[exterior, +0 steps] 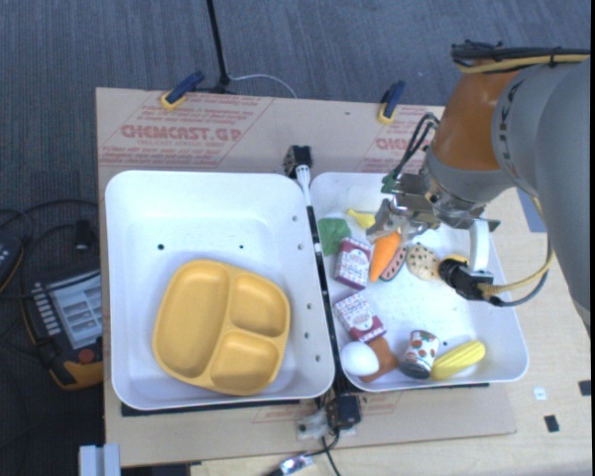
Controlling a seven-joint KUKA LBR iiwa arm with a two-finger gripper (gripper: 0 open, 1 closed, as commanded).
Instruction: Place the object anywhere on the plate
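Gripper (395, 228) hangs over the right white bin (511, 350), its opening impossible to judge. Orange plastic carrot (384, 256) lies just beneath, among crowded toys. Yellow divided plate (221, 323) waits in the left bin. Risk: neighbouring red packet (352, 263) fouls the grasp.

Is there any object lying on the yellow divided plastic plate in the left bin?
No, the yellow divided plastic plate shows bare compartments, and the toy items, such as the orange carrot, lie in the right white bin.
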